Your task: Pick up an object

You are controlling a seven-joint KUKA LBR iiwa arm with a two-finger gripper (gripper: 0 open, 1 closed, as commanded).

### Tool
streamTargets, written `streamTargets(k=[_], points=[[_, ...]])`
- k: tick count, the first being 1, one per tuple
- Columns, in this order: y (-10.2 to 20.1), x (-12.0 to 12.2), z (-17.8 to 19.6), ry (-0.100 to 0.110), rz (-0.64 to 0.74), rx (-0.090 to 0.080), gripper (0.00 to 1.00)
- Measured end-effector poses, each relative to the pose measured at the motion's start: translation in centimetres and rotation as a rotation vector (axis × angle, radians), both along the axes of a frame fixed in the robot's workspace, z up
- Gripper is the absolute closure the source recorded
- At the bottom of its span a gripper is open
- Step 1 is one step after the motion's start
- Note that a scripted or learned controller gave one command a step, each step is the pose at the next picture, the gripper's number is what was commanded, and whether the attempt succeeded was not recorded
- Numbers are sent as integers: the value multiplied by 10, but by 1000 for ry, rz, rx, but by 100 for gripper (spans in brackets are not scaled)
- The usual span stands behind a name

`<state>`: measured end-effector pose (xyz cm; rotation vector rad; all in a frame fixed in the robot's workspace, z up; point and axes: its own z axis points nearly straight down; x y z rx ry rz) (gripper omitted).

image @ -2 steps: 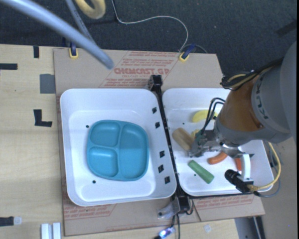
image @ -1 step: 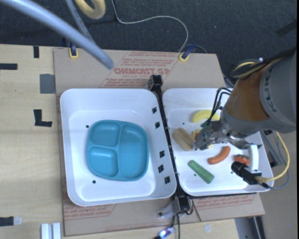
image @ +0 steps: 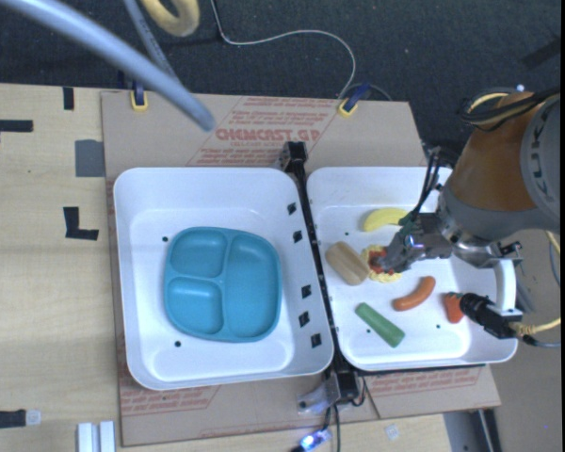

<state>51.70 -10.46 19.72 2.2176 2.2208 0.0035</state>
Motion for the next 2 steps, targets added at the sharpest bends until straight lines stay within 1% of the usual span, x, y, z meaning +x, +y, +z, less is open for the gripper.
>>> streamTargets(k=[1, 2], points=[[0, 1, 53, -1, 0, 0, 100], [56, -6, 57, 5, 6, 3, 100]])
